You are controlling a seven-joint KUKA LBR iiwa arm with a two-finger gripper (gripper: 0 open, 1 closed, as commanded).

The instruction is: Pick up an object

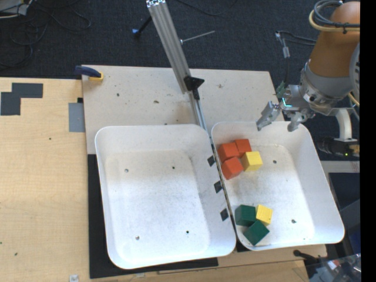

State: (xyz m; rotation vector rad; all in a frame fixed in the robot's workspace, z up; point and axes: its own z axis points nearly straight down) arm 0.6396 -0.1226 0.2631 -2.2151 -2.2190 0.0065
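Note:
The right bin (311, 175) holds two groups of small blocks. Near its far left side lie three orange blocks (232, 156) with a yellow block (254, 160) touching them. Near its front sit two green blocks (250, 223) and another yellow block (264, 214). My gripper (279, 118) hangs above the bin's far rim, up and to the right of the orange blocks. Its fingers (265, 116) are spread apart, open, with nothing between them.
The left bin (117, 157) lies beside the right one, with black clips (216, 185) along the shared wall. A slanted aluminium bar (173, 46) rises behind the bins. A blue and yellow clamp (89, 72) sits at the board's far left corner.

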